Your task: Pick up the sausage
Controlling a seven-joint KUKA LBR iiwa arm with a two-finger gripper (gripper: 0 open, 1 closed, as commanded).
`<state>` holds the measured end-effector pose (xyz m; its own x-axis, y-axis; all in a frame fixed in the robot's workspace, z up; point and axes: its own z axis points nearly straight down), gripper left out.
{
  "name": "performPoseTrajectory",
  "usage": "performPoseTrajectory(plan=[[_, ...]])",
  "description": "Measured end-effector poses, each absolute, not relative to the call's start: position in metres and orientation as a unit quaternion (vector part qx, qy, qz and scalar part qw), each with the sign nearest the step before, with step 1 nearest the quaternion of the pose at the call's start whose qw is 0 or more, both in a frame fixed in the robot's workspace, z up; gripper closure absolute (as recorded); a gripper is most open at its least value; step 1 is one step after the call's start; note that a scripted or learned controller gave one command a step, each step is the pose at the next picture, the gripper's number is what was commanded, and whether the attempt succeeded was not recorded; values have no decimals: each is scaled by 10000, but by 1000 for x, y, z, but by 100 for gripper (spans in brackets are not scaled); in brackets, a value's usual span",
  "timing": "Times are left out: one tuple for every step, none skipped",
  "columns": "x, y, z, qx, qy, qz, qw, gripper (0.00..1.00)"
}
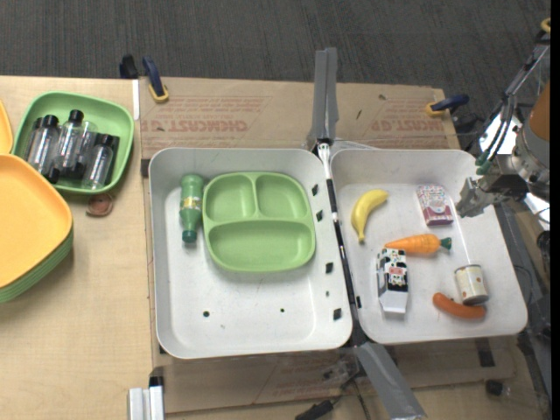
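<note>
Orange-red and slightly curved, the sausage (458, 306) lies flat near the front right corner of the right bin (420, 329), its right end tucked under or touching a small cream-coloured can (471, 283) that lies just behind it. Toward the middle of that bin's floor rests a carrot (415, 245) with its green tip pointing to the right edge, and beside the front edge a small milk carton (394, 280) printed with black patches lies on its side. A banana (367, 211) sits close to the bin's left wall, and a pink-and-white packet (434, 205) lies toward the back right corner.

At the right bin's right edge, near the back, the gripper (473, 196) hangs over the rim, well apart from the sausage; nothing can be seen between its fingers, and how far they stand apart cannot be told from this angle.

In the left bin (175, 322) a green divided plate (259, 220) rests toward the back, with a green bottle (190, 206) lying just beside its left edge. On the bench to the left stand a green tray of dark-capped vials (72, 143) and a stack of yellow plates (31, 230).
</note>
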<state>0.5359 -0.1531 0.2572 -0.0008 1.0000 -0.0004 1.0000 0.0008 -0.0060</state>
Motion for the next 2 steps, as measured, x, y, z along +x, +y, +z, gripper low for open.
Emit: performPoseTrajectory(plan=[[555,-136,141,-8076,-5898,19,18,100],[545,-198,104,-7042,-7099,-46,-110,100]])
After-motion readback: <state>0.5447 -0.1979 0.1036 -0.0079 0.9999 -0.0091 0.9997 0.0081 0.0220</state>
